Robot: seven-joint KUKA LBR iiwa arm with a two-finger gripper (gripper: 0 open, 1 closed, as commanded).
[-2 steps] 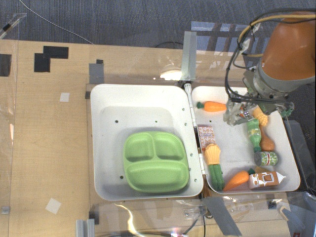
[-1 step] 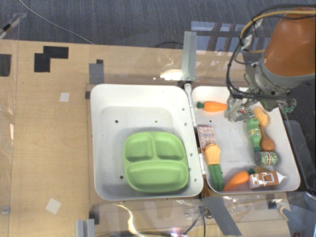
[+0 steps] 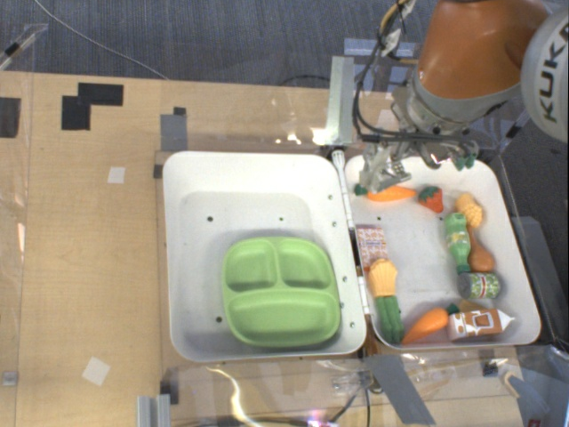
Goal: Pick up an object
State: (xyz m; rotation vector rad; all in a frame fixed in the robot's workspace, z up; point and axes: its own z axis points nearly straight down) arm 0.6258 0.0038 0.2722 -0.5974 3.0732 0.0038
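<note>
we see the gripper [image 3: 384, 174] low over the right bin's [image 3: 418, 238] far-left corner, just above an orange carrot [image 3: 392, 195]; we cannot tell how its jaws stand. the left bin [image 3: 191, 194] holds a green tray [image 3: 280, 290].

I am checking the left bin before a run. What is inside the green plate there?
The green plate in the left bin has three compartments, and all three show bare green surface. The bin floor under the plate is covered, so it cannot be checked.

A divided plate [image 3: 281, 291] lies in the left bin [image 3: 191, 185]; toy foods [image 3: 462, 243] fill the right bin [image 3: 524, 314].
</note>
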